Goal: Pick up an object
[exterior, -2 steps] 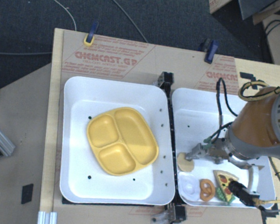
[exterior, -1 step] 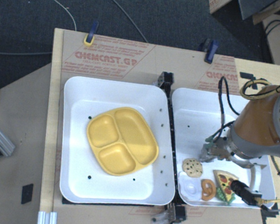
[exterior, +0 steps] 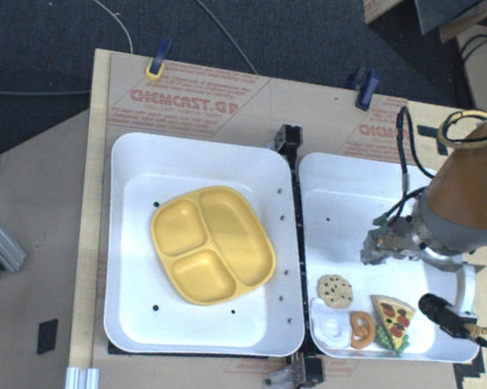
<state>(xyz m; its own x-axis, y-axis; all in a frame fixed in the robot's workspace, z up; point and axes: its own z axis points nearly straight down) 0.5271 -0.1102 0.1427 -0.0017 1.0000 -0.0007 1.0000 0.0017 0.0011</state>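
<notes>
In the right bin (exterior: pixel 341 193) lie a round chocolate-chip cookie (exterior: pixel 335 289), a brown pretzel-like piece (exterior: pixel 361 328) and a pizza slice (exterior: pixel 392 322), all near the front edge. A small white dish (exterior: pixel 331 323) sits under the pretzel. My gripper (exterior: pixel 380 249) hangs over the middle of the right bin, behind and to the right of the cookie, seen from above under the orange-banded wrist. Nothing shows between its tips.
The left bin (exterior: pixel 125 218) holds a yellow three-section plate (exterior: pixel 212 243). A black divider strip (exterior: pixel 295 231) runs between the bins. Cables (exterior: pixel 403 148) loop beside the arm at the right. A black part (exterior: pixel 443 315) sticks out near the right bin's front right.
</notes>
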